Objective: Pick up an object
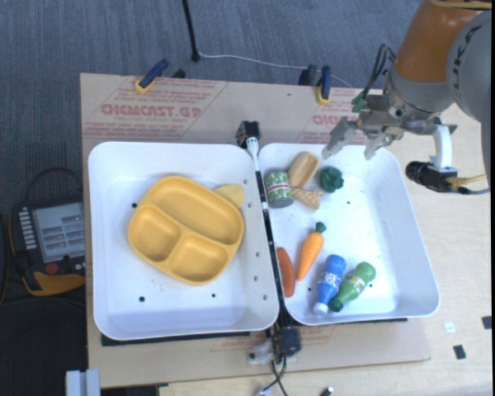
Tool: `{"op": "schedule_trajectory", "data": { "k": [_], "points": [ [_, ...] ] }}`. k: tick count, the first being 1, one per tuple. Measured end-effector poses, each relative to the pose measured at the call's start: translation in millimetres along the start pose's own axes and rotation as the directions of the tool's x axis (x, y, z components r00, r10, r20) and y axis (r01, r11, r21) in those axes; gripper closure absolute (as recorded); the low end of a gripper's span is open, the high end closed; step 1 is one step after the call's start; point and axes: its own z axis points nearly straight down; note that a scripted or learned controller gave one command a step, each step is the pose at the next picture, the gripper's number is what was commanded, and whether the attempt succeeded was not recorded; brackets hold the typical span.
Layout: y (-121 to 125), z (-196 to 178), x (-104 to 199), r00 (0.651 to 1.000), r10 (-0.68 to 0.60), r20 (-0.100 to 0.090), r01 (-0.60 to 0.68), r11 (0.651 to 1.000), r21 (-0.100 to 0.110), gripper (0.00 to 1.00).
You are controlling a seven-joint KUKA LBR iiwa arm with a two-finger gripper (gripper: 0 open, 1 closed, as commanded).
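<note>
Broccoli (331, 178) sits near the far wall of the right bin (412, 229), just beside the bread roll (302, 170) and ice-cream cone (307, 196). I see my gripper (354, 144) above it, fingers apart, holding nothing.

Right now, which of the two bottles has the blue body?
The blue bottle, lying in the right bin beside the carrot. Its neighbour on the other side, the green bottle, is green all over and lies closer to the bin's right wall.
</note>
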Motion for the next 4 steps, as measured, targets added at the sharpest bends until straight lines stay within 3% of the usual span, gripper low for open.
{"op": "schedule_trajectory", "data": {
  "k": [1, 2, 3, 4],
  "points": [
    [-74.2, 66.8, 16.5, 1.000, 0.002, 0.000, -0.002, 1.000, 0.002, 0.00],
    [-97.5, 144.7, 15.2, 1.000, 0.001, 0.000, -0.001, 1.000, -0.001, 0.00],
    [-96.9, 134.0, 14.1, 1.000, 0.002, 0.002, -0.002, 1.000, -0.003, 1.00],
    [-145.4, 58.0, 62.4, 1.000, 0.000, -0.001, 0.000, 1.000, 0.000, 1.00]
  ]
}}
